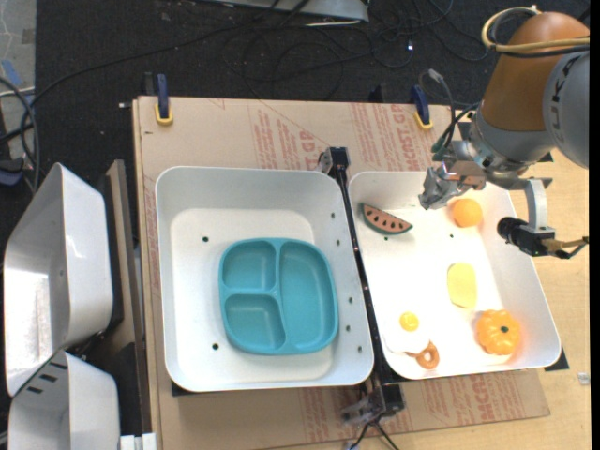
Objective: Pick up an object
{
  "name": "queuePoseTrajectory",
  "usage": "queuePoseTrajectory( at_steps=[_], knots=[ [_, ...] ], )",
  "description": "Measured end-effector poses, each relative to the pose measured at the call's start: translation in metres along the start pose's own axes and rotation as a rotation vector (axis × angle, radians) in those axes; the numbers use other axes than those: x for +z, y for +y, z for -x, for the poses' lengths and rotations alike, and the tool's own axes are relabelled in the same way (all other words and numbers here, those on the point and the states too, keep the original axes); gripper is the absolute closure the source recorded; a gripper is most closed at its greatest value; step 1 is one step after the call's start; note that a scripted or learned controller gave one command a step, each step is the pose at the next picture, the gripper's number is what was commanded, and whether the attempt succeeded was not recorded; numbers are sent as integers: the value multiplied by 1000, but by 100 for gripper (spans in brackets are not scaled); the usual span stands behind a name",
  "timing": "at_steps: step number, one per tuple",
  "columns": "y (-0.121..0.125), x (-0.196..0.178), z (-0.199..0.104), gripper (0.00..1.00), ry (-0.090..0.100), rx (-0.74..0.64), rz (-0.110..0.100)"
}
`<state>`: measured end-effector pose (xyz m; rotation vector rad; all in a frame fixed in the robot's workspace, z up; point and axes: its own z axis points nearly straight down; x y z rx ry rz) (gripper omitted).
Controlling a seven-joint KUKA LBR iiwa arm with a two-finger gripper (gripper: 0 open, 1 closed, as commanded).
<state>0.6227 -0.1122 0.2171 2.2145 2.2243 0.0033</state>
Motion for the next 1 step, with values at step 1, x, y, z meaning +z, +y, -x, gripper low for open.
queuePoseTrajectory(
  at_steps=[1],
  knots=[
    [2, -41, 0, 100, -1, 0, -1]
  ],
)
